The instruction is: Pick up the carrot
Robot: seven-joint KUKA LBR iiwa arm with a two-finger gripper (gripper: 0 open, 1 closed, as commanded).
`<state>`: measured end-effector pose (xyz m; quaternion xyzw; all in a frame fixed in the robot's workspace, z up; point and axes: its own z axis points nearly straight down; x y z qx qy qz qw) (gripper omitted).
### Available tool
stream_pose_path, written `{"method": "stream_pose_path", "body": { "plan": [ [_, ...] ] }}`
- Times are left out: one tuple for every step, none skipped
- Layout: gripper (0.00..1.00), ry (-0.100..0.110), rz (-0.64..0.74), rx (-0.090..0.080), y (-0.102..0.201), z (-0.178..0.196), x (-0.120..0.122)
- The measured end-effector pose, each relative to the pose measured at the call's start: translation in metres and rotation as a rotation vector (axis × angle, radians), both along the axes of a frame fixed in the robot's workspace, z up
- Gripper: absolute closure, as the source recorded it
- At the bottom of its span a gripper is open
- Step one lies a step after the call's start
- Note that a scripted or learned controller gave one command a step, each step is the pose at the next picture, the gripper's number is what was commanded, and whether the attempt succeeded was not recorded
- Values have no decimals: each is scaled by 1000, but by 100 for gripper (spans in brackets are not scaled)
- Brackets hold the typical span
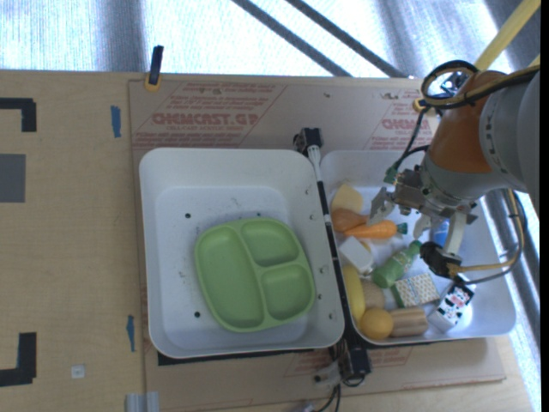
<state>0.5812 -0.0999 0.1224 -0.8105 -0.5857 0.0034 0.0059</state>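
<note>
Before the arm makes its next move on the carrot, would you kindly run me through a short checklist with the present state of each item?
1. Carrot visible in the right bin: ok.
2. Gripper over the right bin: ok.
3. Gripper close to the carrot's right end: ok.
4. Carrot between the fingers: cannot tell.
5. Carrot free of neighbours: not ok; the green bottle and other items crowd it.
6. Green tray in the left bin, out of the way: ok.
</note>
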Motion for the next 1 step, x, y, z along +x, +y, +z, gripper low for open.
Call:
{"method": "stream_pose_path", "body": {
  "plan": [
    [0, -15, -35, -6, -6, -26, -7]
  ]
}}
